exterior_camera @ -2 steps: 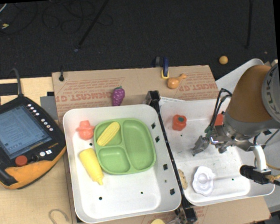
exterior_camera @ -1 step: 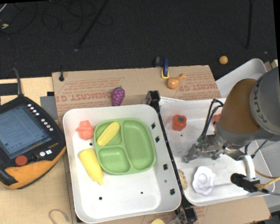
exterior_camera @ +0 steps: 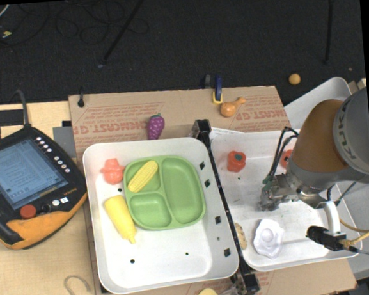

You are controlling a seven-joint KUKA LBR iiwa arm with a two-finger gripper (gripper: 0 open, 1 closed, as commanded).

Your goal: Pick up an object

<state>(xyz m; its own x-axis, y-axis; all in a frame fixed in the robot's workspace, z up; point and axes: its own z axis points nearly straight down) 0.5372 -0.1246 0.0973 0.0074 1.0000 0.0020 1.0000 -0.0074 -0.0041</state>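
My gripper [exterior_camera: 270,198] hangs low over the middle of the right bin [exterior_camera: 251,170], pointing down at the bin floor. Just below it lies a crumpled white object [exterior_camera: 268,238], a short way apart. A red-orange toy vegetable [exterior_camera: 236,161] stands at the bin's far left. A pale brown biscuit-like piece [exterior_camera: 241,235] rests against the bin's left wall. A sliver of red [exterior_camera: 289,155] peeks out from behind the arm. I see nothing held by the gripper.
The left bin [exterior_camera: 156,262] holds a green divided plate [exterior_camera: 175,192] with a corn cob [exterior_camera: 142,175], a yellow vegetable [exterior_camera: 120,218] and a pink-orange toy [exterior_camera: 111,172]. Purple grapes [exterior_camera: 155,125], an orange gourd [exterior_camera: 231,107] and a teach pendant [exterior_camera: 27,183] lie outside.
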